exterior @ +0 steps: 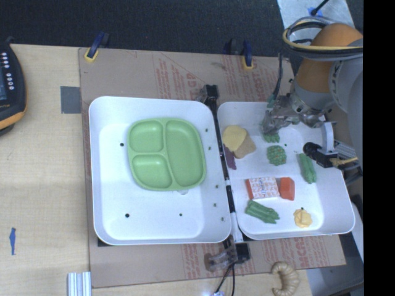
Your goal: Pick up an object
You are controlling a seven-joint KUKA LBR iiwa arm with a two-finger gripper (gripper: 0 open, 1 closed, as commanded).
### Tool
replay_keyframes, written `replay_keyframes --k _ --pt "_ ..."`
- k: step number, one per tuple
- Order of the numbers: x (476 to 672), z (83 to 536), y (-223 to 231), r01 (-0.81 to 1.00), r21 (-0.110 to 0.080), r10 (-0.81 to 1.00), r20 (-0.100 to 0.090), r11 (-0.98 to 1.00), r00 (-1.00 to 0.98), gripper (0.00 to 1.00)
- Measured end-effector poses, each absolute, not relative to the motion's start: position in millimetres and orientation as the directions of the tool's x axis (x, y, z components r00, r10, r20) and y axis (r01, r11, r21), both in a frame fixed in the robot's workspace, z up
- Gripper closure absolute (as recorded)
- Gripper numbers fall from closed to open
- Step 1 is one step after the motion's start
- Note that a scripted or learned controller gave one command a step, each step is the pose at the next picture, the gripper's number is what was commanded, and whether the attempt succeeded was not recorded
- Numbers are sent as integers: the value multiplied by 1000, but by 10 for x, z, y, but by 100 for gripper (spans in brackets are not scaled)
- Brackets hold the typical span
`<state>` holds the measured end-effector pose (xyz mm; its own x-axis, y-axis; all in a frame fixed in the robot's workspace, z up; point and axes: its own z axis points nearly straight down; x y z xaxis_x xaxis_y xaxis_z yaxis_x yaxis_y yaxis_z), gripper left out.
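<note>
One arm (321, 60) bent down over right bin (333, 221), fingers (271, 126) near broccoli (276, 155), spread unclear.

- Even overhead light, moderately bright; white bins (99, 165) near glare, detail washed out
- Soft shadow under green plate (166, 153); dark floor at top underexposed
- Overall slightly soft, grainy

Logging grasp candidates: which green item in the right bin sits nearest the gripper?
The small green piece right below the gripper, near the bin's top edge. The round broccoli-like one lies just beyond it; the other two are farther.
</note>
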<state>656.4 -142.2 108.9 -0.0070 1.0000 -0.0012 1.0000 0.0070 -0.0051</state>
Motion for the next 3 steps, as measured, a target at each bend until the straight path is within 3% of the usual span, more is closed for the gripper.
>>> replay_keyframes --k 1,2,3 --pt "6109 1522 -898 1000 -5 1000 1 9 -9 100" --pt "6120 1498 -924 1000 -4 1000 -1 5 -5 0" --pt "6595 935 -1206 1000 3 1000 -2 6 -6 0"
